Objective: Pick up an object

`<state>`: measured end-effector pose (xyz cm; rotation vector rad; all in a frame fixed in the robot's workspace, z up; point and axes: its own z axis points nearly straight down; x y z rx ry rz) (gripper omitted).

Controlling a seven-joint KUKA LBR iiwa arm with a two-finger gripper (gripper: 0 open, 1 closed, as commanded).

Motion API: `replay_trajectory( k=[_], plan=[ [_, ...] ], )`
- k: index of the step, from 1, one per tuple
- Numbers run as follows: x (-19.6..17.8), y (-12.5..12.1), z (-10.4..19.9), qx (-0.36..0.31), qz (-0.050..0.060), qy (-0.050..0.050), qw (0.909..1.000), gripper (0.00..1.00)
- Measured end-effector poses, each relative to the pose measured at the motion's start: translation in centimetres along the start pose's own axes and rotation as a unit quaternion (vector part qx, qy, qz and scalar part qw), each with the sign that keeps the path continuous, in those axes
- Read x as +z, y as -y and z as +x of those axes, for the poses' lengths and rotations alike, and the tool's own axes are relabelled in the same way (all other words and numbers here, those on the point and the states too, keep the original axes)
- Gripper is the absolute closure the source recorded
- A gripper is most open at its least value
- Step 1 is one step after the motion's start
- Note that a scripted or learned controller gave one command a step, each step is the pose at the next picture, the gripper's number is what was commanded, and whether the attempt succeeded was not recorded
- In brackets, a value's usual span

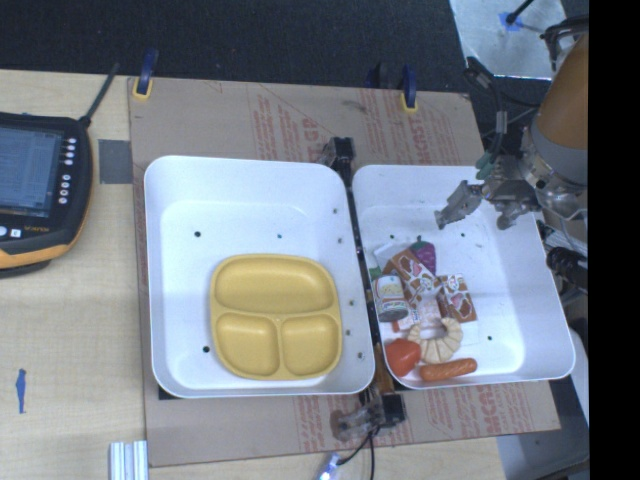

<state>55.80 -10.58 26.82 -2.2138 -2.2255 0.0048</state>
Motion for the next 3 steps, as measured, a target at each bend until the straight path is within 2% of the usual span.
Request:
replay_trajectory(
  k=[1,2,3],
  plan=[
    [13.2,-0.9,1.3,0.000,0.001,0.000,1.0000,0.00],
    [17.6,-3.2,1.0,-0.001,-0.002,0.001,1.0000,0.00],
    [16.4,-3.2,0.9,-0.002,-0.002,0.002,1.0000,1.00]
  ],
)
